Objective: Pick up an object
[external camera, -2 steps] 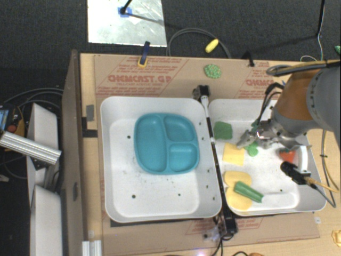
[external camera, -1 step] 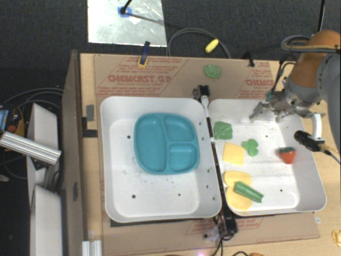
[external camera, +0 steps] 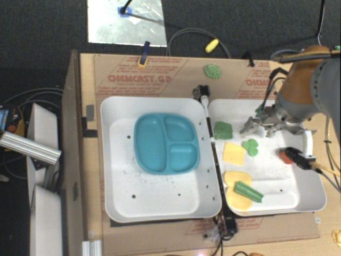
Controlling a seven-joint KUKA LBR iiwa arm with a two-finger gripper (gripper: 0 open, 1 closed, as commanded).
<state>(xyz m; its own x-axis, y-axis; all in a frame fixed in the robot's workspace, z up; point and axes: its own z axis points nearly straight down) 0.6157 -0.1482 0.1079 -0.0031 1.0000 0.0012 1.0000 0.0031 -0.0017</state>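
Note:
In the right bin (external camera: 309, 196) lie a dark green square (external camera: 222, 130), a yellow square (external camera: 234, 154), a small green knobbly piece (external camera: 250, 146), a yellow round piece (external camera: 238, 190) and a green cylinder (external camera: 248, 191) resting across that round piece. My gripper (external camera: 259, 128) hovers over the bin's upper part, just right of the green square and just above the knobbly piece. Its fingers stand open with nothing between them.
The left bin (external camera: 120, 196) holds a blue divided plate (external camera: 165, 143). A green round object (external camera: 212, 71) sits on the cardboard behind the bins, and a yellow object (external camera: 211, 46) lies further back. Cables run along the right side.

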